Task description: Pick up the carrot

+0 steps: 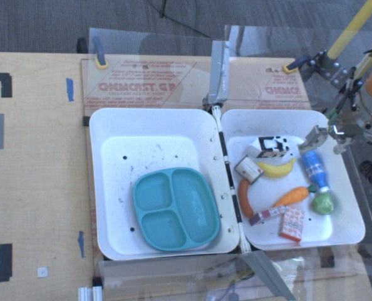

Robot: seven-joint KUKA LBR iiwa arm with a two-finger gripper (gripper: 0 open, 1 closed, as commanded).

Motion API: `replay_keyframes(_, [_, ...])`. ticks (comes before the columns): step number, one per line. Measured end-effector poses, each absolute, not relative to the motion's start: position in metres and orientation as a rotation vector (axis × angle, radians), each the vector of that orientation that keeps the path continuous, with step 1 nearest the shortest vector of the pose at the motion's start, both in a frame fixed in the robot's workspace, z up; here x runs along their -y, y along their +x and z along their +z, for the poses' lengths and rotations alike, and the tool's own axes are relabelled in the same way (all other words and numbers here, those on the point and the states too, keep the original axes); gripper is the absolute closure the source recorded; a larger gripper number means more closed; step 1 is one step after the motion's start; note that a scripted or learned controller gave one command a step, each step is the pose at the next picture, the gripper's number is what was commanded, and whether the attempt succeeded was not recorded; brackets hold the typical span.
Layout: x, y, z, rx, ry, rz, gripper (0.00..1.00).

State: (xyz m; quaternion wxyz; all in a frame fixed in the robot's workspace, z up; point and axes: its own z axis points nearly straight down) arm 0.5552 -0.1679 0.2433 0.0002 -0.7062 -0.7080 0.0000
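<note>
The left bin (111, 137) held a blue-green plate (175, 209) with three parts, near its front edge. The right bin (355, 221) held lots of small things. The carrot (291, 197) lay near the middle of that bin, a bit toward the front. It lay on a slant, with its green top toward the bin's right edge and its orange tip toward the front left corner. A banana (277, 167) sat behind it, a blue bottle (314, 168) to its right, a green ball (322, 204) by its top, and a hot dog (243, 199) by the left edge. The gripper (329, 135) hung over the back right corner, well apart from the carrot. I could not tell if it was open or closed.
</note>
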Motion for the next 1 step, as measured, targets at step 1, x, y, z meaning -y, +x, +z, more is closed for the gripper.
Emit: replay_keyframes(1, [0.1248,0.5199,0.1627,2.226,-2.216,0.000,0.00])
